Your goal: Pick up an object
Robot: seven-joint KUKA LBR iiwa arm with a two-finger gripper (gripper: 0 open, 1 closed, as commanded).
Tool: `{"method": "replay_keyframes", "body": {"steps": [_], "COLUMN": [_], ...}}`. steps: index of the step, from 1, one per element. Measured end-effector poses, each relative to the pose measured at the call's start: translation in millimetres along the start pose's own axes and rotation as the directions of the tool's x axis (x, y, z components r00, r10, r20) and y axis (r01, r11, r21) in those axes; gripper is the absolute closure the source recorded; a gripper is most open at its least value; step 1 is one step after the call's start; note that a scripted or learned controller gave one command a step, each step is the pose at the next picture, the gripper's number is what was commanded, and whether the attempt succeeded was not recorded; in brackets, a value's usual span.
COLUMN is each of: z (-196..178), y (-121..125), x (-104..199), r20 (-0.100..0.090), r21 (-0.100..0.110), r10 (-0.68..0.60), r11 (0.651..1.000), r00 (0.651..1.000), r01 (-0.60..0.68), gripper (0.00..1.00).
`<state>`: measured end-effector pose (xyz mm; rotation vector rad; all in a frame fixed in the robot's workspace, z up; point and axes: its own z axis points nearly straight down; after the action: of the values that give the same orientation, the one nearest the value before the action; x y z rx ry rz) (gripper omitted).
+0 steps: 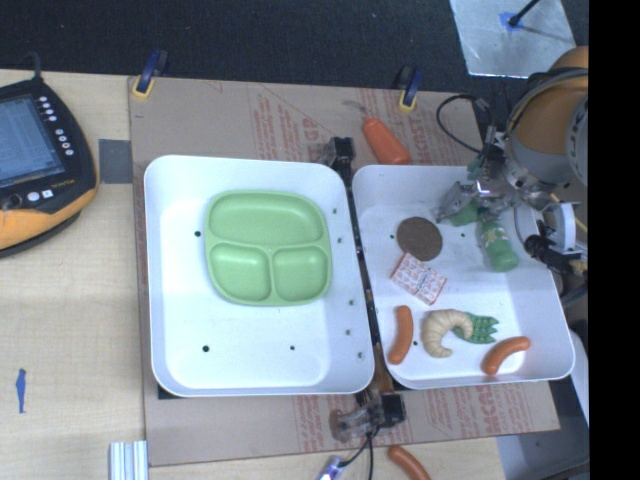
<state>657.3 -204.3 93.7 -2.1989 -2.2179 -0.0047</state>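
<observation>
The gripper (478, 200) sits low over the upper right of the right bin (540, 366), but whether it is open or closed cannot be told from this slanted view. A green bottle-like piece (497, 247) lies just below and slightly right of it, long axis running roughly up-down in the view, and looks like the nearest candidate. The brown disc (419, 237) lies to the gripper's left, the red-checked packet (418, 277) further down-left.

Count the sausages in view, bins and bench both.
3: sausage at the right bin's front left, another at its front right, one on the bench below. More may hide under the arm.
</observation>
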Motion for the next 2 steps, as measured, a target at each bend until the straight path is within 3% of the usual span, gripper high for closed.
{"method": "replay_keyframes", "body": {"steps": [1, 2], "z": [-50.4, 3.0], "y": [-90.1, -21.3], "x": [-6.5, -7.1], "r20": [0.016, 0.015], "r21": [-0.008, -0.006], "r10": [0.005, 0.005], "r11": [1.000, 1.000], "r00": [1.000, 1.000], "r01": [-0.005, -0.005], "gripper": [0.00, 0.00]}}
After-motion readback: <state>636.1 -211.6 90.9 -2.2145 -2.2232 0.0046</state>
